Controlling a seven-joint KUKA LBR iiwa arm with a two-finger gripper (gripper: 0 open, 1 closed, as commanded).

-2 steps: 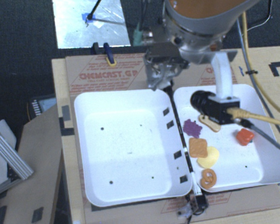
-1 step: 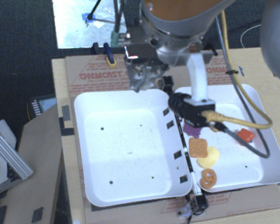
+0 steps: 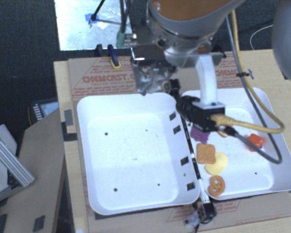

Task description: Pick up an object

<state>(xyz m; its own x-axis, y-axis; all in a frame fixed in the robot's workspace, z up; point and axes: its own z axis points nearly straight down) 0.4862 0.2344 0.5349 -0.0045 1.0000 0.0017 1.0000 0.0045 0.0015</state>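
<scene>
On the pale worktop [image 3: 271,70], the right bin [image 3: 289,176] holds small pieces [image 3: 217,164], probably light and stiff. The orange square [image 3: 206,153] seems easiest to take, across its flat edges. The tool [image 3: 155,82] hangs near the bin's far corner, well apart from the square. How open it is, I cannot tell.

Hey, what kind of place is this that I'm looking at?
Most likely a robotics lab test bench. A grey and orange robot arm hangs over two white bins on a cardboard sheet, small toy-like pieces lie in the right one, and aluminium framing stands at the left.
</scene>
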